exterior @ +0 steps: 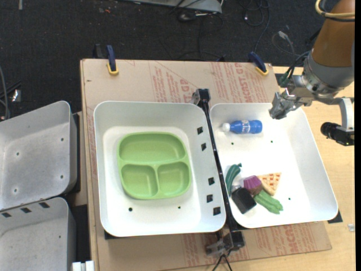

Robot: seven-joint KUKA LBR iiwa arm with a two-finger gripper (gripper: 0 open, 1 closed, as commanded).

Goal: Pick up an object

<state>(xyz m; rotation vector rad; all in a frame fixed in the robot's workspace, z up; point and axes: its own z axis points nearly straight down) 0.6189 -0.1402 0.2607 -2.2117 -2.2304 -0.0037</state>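
Just left of my gripper [280, 110], slightly nearer, the bottle [243, 127] lies lengthwise left-right; my grip state I cannot tell.

Both white bins [107, 123] are seen in smooth, faintly glossy plastic. The green divided tray [153, 164] looks like matt plastic. The worktop [169, 78] is faced with brown printed cardboard. The blue bottle [243, 127] appears as shiny plastic.
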